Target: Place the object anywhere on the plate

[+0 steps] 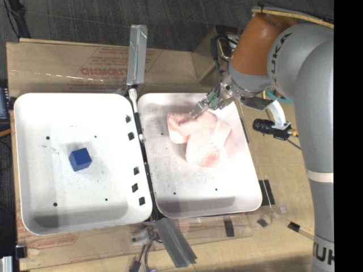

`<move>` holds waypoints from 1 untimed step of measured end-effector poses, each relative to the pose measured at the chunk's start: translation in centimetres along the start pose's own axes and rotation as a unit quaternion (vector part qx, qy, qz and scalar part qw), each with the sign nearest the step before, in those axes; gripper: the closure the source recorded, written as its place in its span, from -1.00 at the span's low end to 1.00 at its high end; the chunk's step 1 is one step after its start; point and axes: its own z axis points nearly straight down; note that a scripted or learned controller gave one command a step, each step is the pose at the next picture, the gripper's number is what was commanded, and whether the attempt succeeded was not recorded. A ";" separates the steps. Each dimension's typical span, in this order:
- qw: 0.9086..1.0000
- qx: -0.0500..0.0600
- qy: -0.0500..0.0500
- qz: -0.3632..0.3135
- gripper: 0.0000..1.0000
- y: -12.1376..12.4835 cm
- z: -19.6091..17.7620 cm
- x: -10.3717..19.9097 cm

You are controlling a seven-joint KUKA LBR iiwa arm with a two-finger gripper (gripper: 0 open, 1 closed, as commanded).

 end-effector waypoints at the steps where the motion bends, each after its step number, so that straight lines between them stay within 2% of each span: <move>1: 1.000 -0.001 -0.001 -0.003 1.00 0.1 -3.7 0.1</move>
